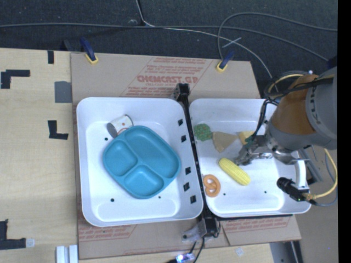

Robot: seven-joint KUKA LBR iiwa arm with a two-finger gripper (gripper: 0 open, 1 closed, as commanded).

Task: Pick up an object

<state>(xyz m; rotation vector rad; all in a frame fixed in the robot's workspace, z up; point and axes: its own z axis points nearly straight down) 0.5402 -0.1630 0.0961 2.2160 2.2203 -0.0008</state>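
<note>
In the right bin [241, 204] lie a yellow corn cob [235, 171], an orange pretzel [211, 185], a green broccoli piece [202, 131], a tan wedge [222, 141] and a small yellow piece [245, 136] partly hidden by the arm. My gripper [245, 155] is low over the right bin, just right of and above the corn cob's upper end. Nothing shows between its fingers.
The left bin [90, 201] holds a blue divided plate [141, 161] and a small white cup [120, 126] lying on its side at the plate's upper left. A black divider [189, 147] separates the bins. Cables run across the dark floor behind.
</note>
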